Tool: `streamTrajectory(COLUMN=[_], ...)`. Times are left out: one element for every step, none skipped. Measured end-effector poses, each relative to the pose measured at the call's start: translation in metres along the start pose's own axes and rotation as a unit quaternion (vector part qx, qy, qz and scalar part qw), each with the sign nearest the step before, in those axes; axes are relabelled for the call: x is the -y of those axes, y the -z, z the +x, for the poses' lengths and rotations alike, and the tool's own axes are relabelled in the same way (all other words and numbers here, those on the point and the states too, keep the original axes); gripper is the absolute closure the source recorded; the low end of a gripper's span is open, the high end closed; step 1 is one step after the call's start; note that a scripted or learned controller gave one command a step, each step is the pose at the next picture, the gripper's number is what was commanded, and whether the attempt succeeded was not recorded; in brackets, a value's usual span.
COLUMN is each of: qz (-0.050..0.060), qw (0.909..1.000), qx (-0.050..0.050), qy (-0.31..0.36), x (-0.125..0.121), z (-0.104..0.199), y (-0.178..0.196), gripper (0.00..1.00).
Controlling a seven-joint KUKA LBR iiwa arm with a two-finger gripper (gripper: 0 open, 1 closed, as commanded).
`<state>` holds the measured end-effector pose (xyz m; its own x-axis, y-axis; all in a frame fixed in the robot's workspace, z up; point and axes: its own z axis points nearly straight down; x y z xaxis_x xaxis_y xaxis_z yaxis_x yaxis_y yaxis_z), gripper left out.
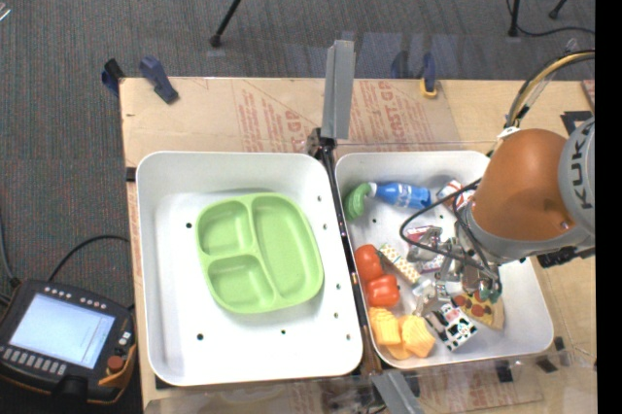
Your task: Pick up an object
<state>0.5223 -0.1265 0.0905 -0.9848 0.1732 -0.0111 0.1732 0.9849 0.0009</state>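
Cardboard-topped bench, two bins. Two-finger gripper (465,278) sits low in the right-hand white plastic bin (530,310), over clutter; grip state: cannot tell. Black-and-white patterned block (455,327) at its 6 o'clock, red plastic pepper (375,277) at 9. Judgement: descend vertically on one isolated item, avoiding neighbours.

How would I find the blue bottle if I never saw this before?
Look in the right bin, the one crowded with toys, and go to its far edge. The blue bottle lies there on its side beside a green piece; nothing else in that bin is blue.
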Motion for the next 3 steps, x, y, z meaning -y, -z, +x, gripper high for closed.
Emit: streamTrajectory(qz=[0.000, -0.001, 0.003], qw=[0.9997, 0.9998, 0.9981], qx=[0.023, 0.020, 0.002], qy=[-0.009, -0.003, -0.062], x=[0.003, -0.023, -0.030], z=[0.028, 0.036, 0.048], y=[0.011, 0.008, 0.002], gripper=[0.00, 0.00, 0.00])
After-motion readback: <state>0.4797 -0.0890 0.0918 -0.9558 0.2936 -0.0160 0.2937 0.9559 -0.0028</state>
